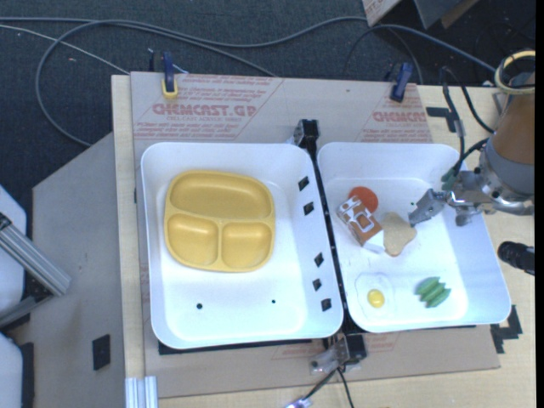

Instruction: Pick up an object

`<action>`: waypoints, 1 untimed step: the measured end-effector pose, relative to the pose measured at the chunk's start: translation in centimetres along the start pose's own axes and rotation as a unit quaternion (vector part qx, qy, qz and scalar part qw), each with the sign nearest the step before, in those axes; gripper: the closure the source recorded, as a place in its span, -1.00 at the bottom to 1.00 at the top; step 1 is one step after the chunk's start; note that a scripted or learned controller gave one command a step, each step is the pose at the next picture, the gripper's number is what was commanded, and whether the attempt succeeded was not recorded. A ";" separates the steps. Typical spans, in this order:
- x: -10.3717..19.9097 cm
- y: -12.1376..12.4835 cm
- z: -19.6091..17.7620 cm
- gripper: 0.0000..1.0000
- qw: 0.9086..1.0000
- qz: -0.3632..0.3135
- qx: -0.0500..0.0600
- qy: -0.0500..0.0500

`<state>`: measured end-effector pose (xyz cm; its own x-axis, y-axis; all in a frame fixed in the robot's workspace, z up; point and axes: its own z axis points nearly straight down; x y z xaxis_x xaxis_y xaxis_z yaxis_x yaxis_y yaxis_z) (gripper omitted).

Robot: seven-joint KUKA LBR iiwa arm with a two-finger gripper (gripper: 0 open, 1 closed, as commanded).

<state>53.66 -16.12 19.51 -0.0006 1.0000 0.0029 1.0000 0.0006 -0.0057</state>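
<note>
In the right bin (476,253) lie several small toy foods. A red round piece (364,198) sits beside an orange-and-white block (360,222), and a tan bread-like piece (397,235) rests against that block. A fried egg (375,296) and a green piece (433,291) lie near the front wall. My gripper (444,213) hangs over the right half of this bin, just right of the tan piece and above it. Its fingers (422,211) are spread apart with nothing between them.
The left bin (170,313) holds a yellow divided plate (220,219). A black divider with clips (316,228) runs between the bins. Blue clamps (170,73) hold the board at the back. Cables trail over the dark floor behind.
</note>
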 end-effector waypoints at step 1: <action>-0.3 0.2 4.3 -1.00 1.000 0.000 0.000 0.000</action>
<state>53.85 -16.43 15.22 0.0003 1.0000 0.0026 1.0000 -0.0003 -0.0050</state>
